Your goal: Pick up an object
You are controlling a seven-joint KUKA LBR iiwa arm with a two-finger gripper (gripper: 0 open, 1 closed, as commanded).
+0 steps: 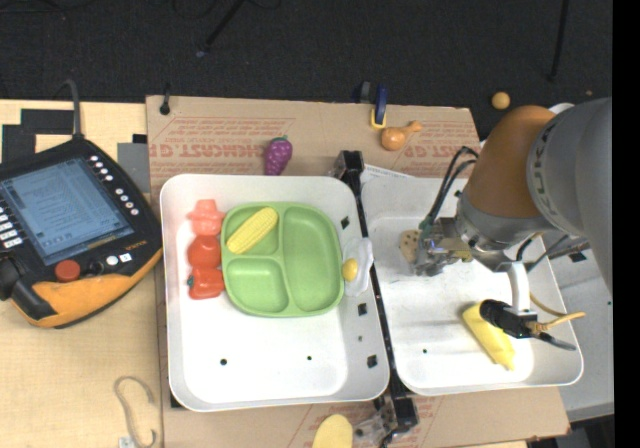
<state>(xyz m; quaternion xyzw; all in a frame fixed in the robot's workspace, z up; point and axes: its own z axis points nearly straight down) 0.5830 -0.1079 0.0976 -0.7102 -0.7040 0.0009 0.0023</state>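
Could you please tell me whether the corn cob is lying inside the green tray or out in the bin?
Inside: the corn cob lies in the upper-left compartment of the green tray.

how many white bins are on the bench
2: the left white bin holds the green divided plate; the right white bin holds a banana.

Teach pendant left; purple grapes on cardboard.

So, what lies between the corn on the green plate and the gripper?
In the camera view, from the corn toward the gripper come the green plate, a small yellow piece, then the bins' adjoining walls.
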